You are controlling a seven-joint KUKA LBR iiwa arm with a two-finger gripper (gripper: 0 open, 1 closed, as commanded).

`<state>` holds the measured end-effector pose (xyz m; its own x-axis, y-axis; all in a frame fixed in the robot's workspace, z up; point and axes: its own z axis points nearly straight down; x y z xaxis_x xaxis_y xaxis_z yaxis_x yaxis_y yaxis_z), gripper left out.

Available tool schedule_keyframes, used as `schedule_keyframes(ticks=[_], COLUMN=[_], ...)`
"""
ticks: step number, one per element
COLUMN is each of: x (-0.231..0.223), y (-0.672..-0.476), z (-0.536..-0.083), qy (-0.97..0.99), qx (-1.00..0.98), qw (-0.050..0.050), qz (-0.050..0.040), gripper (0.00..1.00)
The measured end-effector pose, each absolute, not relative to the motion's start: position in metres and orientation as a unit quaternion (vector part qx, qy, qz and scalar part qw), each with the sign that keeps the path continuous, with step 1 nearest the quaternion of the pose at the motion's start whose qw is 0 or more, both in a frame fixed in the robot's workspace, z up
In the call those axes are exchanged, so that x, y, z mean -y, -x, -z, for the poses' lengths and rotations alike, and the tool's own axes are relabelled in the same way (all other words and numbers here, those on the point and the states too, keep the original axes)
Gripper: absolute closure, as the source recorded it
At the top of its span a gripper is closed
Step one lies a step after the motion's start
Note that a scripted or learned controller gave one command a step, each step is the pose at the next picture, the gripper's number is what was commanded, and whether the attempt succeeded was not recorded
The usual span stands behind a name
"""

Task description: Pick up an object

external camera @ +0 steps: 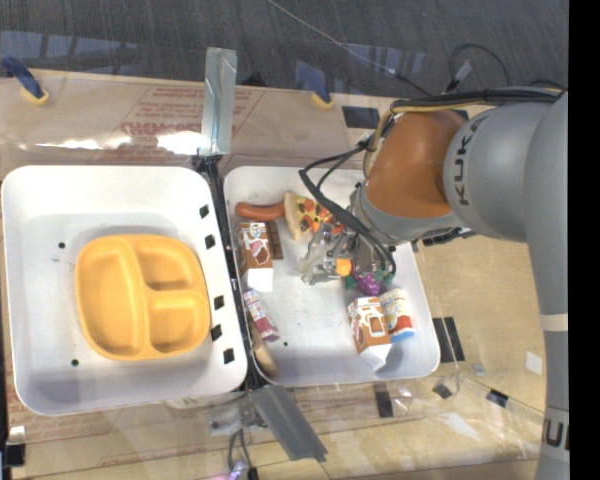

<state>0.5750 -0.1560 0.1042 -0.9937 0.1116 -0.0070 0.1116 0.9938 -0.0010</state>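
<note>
Reach step, gripper (325, 258) down low in right bin (310, 363), frame middle. Cannot tell grip state. Toy food close by: pizza slice (298, 213), hot dog (258, 210), milk carton (372, 325) lower right. Next: pinch one, lift straight up.

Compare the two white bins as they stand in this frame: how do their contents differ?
The left bin bears a single large item, a yellow divided tray lying flat near its middle; the right bin bears many small items, among them a hot dog, a pizza slice and a small carton. The gripper is down in the right bin, not the left. Both are shallow, white and side by side.
</note>
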Motion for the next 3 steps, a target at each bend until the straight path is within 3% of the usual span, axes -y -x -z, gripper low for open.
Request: schedule_keyframes(ticks=[1, 2, 3], x=[0.15, 0.121, 0.122], y=[-0.617, -0.624, -0.627], z=[-0.255, -0.119, -0.124], qy=[-0.191, -0.09, -0.089], qx=[-0.982, -0.996, -0.996], qw=[0.006, -0.004, 0.0], qz=[0.0005, -0.0008, 0.0], gripper=[1.0, 1.0, 0.0])
